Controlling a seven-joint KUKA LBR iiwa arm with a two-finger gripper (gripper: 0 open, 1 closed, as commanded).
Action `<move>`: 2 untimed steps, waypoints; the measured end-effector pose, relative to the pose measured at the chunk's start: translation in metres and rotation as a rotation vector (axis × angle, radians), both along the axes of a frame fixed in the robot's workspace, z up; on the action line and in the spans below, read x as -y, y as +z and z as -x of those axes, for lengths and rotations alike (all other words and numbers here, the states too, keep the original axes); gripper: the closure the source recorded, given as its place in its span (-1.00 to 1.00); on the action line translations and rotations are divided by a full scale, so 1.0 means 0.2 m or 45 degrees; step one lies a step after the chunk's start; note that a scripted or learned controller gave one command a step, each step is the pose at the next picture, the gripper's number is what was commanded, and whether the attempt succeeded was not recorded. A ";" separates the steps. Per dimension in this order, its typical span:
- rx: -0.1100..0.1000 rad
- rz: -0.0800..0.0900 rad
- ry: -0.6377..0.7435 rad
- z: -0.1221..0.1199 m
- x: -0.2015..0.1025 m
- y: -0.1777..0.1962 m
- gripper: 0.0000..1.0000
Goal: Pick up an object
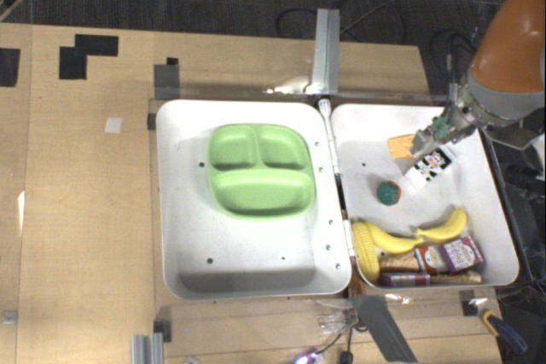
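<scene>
My gripper (429, 141) hangs over the back of the right bin (478, 128), reaching in from the right under the orange-banded wrist. It sits just right of an orange square piece (398, 147) and directly above a small white card with black marks (433, 164). A green ball (389, 193) lies nearer the bin's middle, apart from the gripper. At the front of the bin lie a banana (424, 234), a corn cob (364, 246), a purple packet (458, 253) and a dark bar (424, 277).
The left bin (179, 209) holds a green divided plate (259, 168). A metal post (327, 47) stands behind the ridge between the two bins. Tan bench surface stretches to the left.
</scene>
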State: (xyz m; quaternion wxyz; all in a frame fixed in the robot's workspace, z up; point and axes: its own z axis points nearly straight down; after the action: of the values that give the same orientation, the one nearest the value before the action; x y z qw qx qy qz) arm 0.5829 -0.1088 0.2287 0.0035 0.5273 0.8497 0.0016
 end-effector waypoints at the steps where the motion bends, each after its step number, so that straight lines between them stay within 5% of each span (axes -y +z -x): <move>1: -0.005 -0.002 -0.106 0.29 -0.18 -0.06 1.00; 2: -0.004 -0.002 -0.107 0.29 -0.18 -0.06 -1.00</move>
State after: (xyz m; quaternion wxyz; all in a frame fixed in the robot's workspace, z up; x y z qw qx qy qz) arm 0.5254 -0.0735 0.2170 0.0017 0.5625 0.8268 0.0013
